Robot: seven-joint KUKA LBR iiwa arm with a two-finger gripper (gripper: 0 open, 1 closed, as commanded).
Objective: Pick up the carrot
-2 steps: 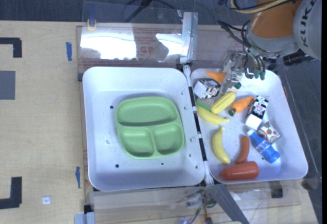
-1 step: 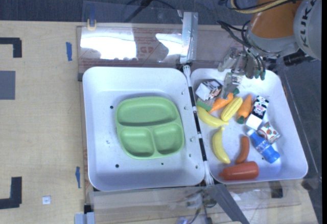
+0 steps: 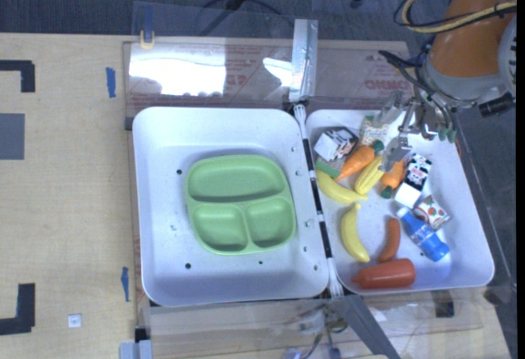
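A: What are the jaws doing right now?

B: The gripper [image 3: 399,144] is hanging in the upper right of the frame, over the back of the right bin [image 3: 480,255]. Its metal fingers are pointing down into the pile, but clutter is hiding the tips, so I cannot tell whether they are spread or pressed together.

A: Is anything sitting between them?

B: Nothing that I can make out.

A: And where is the carrot lying?

B: The carrot [image 3: 358,161] is lying just left of the fingers, tilted, its narrow end pointing to the lower left. A second small orange piece [image 3: 393,175] is resting just below the fingers, beside a black and white carton [image 3: 417,172].

A: What else is crowding that bin?

B: Two bananas [image 3: 353,233] are lying below the carrot, a brown sausage [image 3: 390,238] and a red one [image 3: 384,274] are sitting near the bottom edge, and a blue bottle [image 3: 426,239] is lying to the right of them.

A: And farther out?

B: The left bin [image 3: 156,185] is holding a green divided plate [image 3: 240,203], in the middle of the frame. The arm's orange band [image 3: 469,29] is showing at the upper right.
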